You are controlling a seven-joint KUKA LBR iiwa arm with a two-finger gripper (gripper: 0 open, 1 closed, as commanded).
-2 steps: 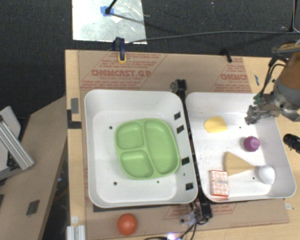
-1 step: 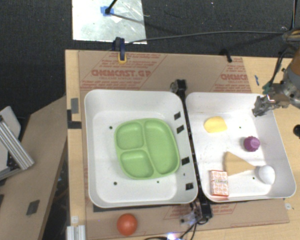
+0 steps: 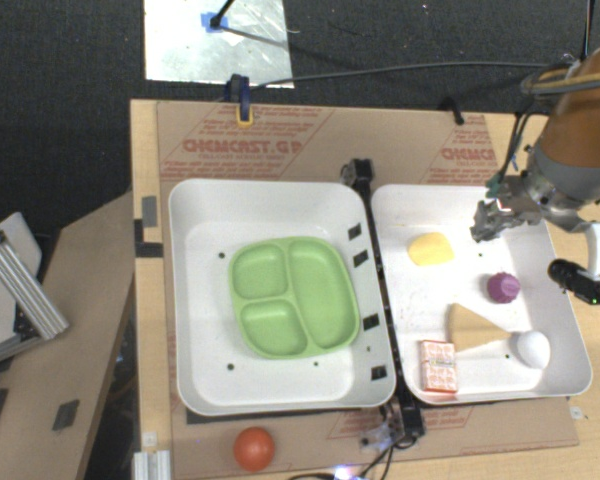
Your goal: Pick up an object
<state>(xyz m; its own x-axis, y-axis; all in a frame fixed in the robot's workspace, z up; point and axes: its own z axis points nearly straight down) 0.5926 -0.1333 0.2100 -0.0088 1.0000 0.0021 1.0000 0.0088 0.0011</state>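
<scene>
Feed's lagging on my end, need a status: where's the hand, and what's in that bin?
Hand above right bin's far end, nothing seen in it. Yellow piece nearest; purple piece, tan wedge, white egg, small carton beyond. Nothing in the way.

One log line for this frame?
gripper: over right bin, nothing visibly held | nearest: yellow item | left bin: green tray

The arm (image 3: pixel 580 118) is cut off by the right edge. The gripper (image 3: pixel 487 220) is small and dark; its finger state cannot be determined. The print on the small carton (image 3: pixel 438 366) is illegible.
</scene>
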